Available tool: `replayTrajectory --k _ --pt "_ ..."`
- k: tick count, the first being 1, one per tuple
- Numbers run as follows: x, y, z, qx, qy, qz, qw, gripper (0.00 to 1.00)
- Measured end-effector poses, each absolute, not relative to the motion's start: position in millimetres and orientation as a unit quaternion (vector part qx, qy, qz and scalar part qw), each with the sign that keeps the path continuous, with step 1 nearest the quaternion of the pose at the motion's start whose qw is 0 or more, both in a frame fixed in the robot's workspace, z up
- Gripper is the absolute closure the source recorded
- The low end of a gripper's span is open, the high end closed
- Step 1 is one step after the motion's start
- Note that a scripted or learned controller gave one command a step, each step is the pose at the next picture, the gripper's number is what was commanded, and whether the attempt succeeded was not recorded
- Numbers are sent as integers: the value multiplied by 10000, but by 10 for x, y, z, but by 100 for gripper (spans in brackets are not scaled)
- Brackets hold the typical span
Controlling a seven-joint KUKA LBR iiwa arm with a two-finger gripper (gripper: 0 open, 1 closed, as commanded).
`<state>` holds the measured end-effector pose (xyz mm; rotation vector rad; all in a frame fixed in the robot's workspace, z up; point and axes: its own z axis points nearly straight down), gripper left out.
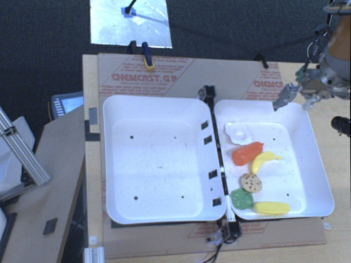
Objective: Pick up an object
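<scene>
The right bin (307, 141) holds a white piece (237, 131), carrot (247, 153), banana (265, 161), cookie (251, 183), green item (242, 199) and yellow item (271, 207). The gripper (296, 96) hangs spread and bare at the bin's upper right rim.

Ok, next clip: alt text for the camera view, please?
The gripper hovers open above the far right corner of the right bin, holding nothing. That bin holds a white piece, orange carrot, banana, cookie, green item and yellow item, clustered toward its left side.
</scene>
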<state>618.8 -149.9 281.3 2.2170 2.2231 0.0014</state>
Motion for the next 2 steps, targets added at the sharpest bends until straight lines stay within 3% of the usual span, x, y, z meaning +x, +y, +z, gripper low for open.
replayTrajectory --k 1,2 --pt "5863 -1039 2263 7044 7098 -8 -27 0" --pt "5428 -931 1867 7068 7074 -9 -21 0"
